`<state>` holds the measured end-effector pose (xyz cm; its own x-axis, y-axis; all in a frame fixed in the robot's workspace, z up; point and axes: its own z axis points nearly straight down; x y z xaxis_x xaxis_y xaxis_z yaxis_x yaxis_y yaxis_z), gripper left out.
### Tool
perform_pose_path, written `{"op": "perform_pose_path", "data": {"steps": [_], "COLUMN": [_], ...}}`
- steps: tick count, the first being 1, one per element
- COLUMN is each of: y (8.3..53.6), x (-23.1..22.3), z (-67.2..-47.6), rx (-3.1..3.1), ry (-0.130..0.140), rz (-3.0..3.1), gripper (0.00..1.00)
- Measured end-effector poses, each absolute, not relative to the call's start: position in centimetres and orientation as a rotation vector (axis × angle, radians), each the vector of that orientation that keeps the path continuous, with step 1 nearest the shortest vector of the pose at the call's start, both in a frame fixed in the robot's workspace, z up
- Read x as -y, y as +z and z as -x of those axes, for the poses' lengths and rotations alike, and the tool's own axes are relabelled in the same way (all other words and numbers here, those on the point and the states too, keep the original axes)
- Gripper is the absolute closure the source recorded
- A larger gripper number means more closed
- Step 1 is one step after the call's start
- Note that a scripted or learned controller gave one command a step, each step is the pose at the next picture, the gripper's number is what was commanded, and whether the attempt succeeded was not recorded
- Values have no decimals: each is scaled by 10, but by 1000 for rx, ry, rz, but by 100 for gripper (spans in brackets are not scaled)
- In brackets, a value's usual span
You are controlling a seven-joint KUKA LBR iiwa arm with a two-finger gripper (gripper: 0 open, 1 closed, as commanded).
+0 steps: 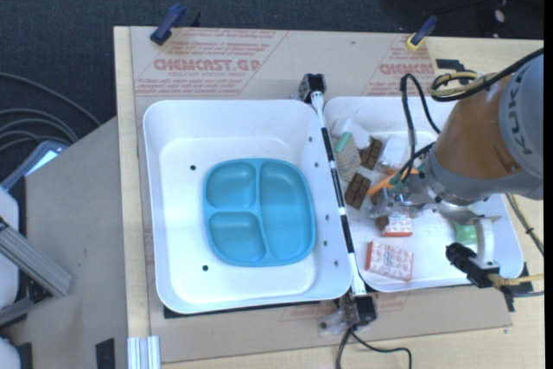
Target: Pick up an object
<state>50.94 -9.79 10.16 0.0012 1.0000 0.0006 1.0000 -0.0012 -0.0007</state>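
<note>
The right bin (pixel 380 281) holds several small objects. Brown bars (pixel 358 190) lie near its left wall, a second brown piece (pixel 371 153) sits further back, and a pale wrapped item (pixel 345 153) rests beside the divider. A red-and-white packet (pixel 390 259) lies at the front, and another small red-and-white piece (pixel 397 225) sits just under the wrist. A green thing (pixel 467 231) peeks out at the right. My gripper (pixel 393 201) reaches down into the middle of this bin, over the small packet and an orange piece (pixel 388 181); the wrist hides its tips.
The left bin (pixel 164 186) holds a blue divided plate (pixel 259 212). A black rail with clamps (pixel 328 160) runs between the bins. The arm's orange band (pixel 471 134) covers the right bin's back right. Cables (pixel 432 86) loop over the bench's back edge.
</note>
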Motion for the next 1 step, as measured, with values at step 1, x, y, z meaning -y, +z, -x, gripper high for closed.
{"op": "perform_pose_path", "data": {"steps": [1], "y": [185], "x": [22], "z": [-513], "rx": [2222], "ry": [-1], "rz": [2219], "gripper": [100]}}
